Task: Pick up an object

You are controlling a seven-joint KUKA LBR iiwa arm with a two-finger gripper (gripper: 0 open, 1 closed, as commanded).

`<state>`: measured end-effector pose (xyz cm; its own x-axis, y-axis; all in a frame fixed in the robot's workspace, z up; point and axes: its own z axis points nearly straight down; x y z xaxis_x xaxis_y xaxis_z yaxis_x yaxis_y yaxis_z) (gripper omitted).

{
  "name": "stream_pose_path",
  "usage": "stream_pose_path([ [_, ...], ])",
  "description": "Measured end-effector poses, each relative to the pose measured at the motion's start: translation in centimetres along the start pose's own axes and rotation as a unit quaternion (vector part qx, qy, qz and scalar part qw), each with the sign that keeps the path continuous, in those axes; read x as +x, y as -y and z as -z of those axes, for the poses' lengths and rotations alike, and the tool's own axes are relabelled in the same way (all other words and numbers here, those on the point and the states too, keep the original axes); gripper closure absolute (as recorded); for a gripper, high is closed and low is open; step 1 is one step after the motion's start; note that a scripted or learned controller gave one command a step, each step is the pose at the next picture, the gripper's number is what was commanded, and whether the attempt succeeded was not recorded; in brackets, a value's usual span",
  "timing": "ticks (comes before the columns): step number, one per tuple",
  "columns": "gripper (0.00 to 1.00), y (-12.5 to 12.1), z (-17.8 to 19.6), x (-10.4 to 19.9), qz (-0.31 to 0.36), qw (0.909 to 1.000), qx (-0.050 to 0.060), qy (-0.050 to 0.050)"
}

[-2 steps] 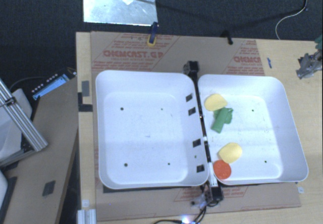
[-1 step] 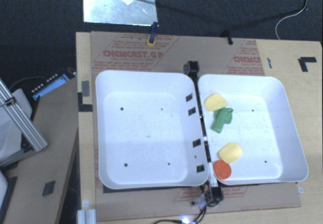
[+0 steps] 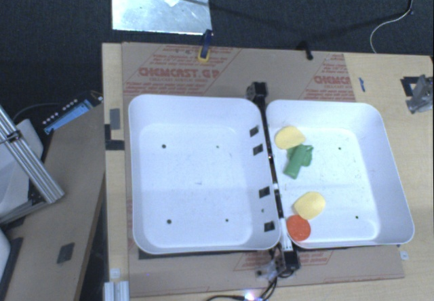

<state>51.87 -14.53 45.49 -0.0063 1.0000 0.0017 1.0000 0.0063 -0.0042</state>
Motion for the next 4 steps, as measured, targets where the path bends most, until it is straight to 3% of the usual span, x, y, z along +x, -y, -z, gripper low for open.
stream_pose_path([
  [1,1.00,2.8,3.4,3.5,0.001,1.0000,-0.005,0.001],
  [3,1.00,3.2,8.1,9.1,0.000,1.0000,-0.005,0.001],
  [4,1.00,3.1,-2.6,13.1,0.001,1.0000,0.001,0.000],
])
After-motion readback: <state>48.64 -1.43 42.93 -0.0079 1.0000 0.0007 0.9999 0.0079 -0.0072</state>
